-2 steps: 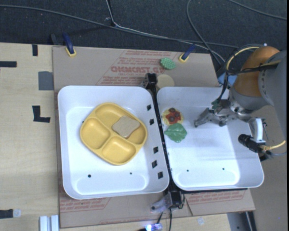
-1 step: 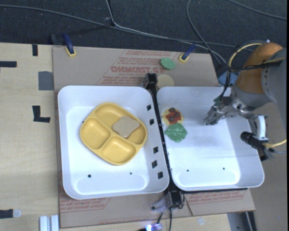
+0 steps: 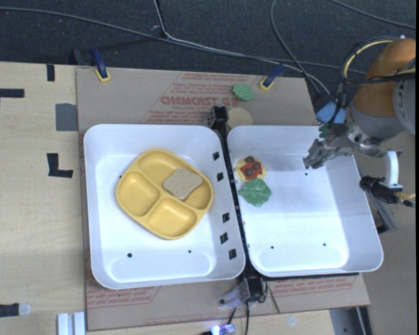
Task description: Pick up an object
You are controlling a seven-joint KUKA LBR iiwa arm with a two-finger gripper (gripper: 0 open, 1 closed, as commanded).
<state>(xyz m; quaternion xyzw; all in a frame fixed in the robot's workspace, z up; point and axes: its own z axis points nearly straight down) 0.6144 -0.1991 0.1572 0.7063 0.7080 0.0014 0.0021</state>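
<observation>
In the right bin (image 3: 335, 257), close to its left wall, lie a small pizza-like piece with red dots (image 3: 251, 167) and a green leafy piece (image 3: 255, 192) just below it. My gripper (image 3: 314, 160) hangs over the right bin's upper right part, well to the right of both pieces, with nothing seen in it. The left bin (image 3: 105, 257) holds a yellow divided plate (image 3: 145, 194) with a tan bread slice (image 3: 182, 182) in its upper right compartment.
A green waffle-like piece (image 3: 243, 91) and a pale round disc (image 3: 240, 115) lie on the cardboard behind the bins. A black divider (image 3: 228, 187) runs between the bins. Cables cross the dark floor at the back.
</observation>
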